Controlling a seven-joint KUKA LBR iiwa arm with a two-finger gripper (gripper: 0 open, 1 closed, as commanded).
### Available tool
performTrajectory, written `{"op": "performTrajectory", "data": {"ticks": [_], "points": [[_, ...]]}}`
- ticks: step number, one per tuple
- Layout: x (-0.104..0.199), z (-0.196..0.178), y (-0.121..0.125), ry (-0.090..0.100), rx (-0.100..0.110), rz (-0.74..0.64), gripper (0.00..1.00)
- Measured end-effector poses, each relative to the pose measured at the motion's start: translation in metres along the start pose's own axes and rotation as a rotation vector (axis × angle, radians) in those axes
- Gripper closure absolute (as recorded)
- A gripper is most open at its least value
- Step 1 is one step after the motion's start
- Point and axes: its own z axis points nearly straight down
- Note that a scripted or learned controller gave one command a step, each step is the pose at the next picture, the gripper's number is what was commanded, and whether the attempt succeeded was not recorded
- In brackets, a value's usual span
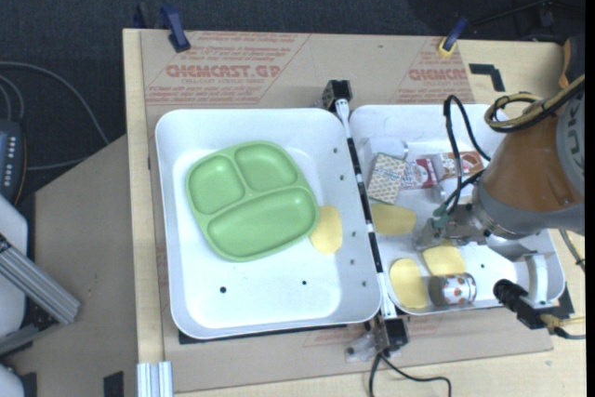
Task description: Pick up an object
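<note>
Gripper [439, 230] hovers low in the right bin [550, 285], its opening impossible to judge, just above a yellow block [444, 259] that looks light, stiff and smooth, best pinched across its short flat sides.

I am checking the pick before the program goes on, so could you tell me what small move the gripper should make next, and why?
Probably a short, straight descent. The gripper hangs low in the right bin, between a yellow piece on its left and a yellow block just below it. No object shows between its fingers, so going down onto the block, the nearest thing, looks the likeliest next step.
</note>
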Motion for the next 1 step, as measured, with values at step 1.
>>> {"op": "performTrajectory", "data": {"ticks": [1], "points": [[0.0733,-0.0905,0.014,0.0,0.0,-0.003,1.0]]}}
